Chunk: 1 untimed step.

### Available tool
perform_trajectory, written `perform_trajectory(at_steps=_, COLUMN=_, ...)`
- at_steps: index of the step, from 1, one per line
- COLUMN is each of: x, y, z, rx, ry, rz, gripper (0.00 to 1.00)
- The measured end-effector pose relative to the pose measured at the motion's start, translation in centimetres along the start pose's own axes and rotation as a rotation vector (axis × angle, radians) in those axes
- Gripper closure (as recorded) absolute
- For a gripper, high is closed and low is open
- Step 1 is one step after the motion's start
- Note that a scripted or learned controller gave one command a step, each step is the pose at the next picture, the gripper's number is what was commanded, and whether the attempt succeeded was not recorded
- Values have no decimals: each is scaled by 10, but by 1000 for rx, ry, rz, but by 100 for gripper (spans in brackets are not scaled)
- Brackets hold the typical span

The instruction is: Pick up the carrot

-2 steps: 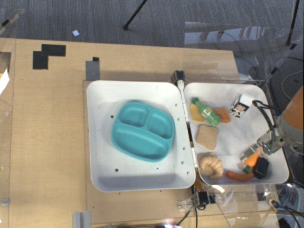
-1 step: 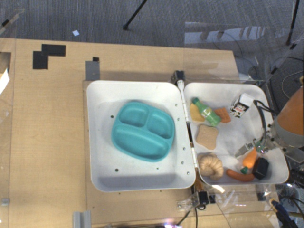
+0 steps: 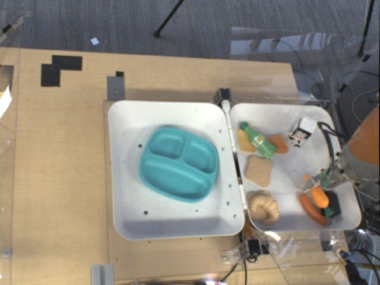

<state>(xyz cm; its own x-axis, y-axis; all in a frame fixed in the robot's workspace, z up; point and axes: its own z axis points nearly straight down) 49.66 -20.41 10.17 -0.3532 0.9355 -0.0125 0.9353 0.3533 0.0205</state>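
Observation:
The carrot point(image 3: 320, 196), short and orange, lies in the right white bin point(image 3: 285, 114) near its front right corner. My gripper point(image 3: 326, 179) hangs just above and behind the carrot, at the end of the grey arm with the orange band point(image 3: 365, 144) coming in from the right edge. The gripper's tip is very close to the carrot's upper end, and I cannot tell whether they touch. A red-orange sausage point(image 3: 311, 209) lies against the carrot's front left side, and a small black object point(image 3: 332, 205) sits to the carrot's right.
The right bin also holds a green bottle point(image 3: 257, 141), a yellow piece point(image 3: 245, 141), an orange piece point(image 3: 279, 143), a tan bread slice point(image 3: 259, 170), a bread roll point(image 3: 263, 207) and a white box point(image 3: 301, 132). A teal divided plate point(image 3: 178, 164) rests in the left bin point(image 3: 127, 218).

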Motion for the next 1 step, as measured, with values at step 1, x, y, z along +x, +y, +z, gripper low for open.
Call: perform_trajectory(at_steps=1, x=45, y=25, z=-58, rx=14, ry=6, rz=270, gripper=100)
